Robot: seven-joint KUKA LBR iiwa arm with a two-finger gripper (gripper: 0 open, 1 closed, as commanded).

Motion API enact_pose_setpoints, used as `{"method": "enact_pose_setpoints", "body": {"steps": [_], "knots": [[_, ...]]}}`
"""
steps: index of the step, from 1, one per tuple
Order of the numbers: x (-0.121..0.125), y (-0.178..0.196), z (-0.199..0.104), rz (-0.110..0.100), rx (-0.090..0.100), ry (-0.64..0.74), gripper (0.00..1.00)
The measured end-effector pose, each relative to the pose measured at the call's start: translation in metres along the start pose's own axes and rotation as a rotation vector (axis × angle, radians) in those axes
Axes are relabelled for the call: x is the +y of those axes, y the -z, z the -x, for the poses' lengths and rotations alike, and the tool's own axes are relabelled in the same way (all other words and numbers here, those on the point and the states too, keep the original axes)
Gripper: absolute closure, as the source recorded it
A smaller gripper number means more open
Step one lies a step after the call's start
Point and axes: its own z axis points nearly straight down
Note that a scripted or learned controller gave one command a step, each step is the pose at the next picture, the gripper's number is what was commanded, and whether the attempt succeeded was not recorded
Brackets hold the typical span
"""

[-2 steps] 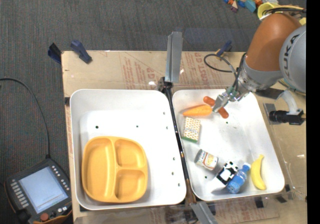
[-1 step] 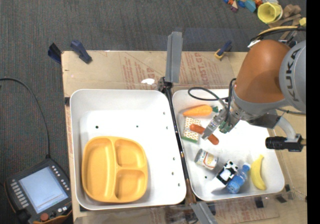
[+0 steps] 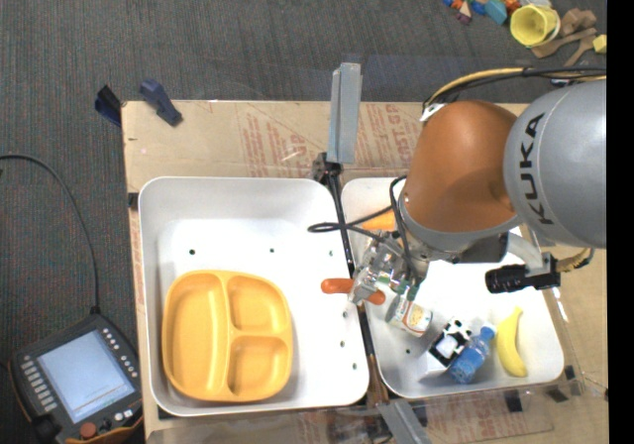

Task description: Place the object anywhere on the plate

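While poised over the wall (image 3: 363, 343) between the two bins: gripper (image 3: 374, 285), opening and hold impossible to tell amid clutter. Small orange object (image 3: 335, 285) juts out just left of it; yellow plate (image 3: 198, 333) further left and nearer the camera, apart. Risks a drop short of the plate if the hold is loose or absent.
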Motion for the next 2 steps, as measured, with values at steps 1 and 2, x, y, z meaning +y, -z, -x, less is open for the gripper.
{"method": "enact_pose_setpoints", "body": {"steps": [1, 2], "knots": [[0.0883, -0.0562, -0.0287, -0.001, 0.001, 0.238, 1.0], [0.0878, -0.0561, -0.0282, -0.001, 0.001, 0.237, 0.0]]}}
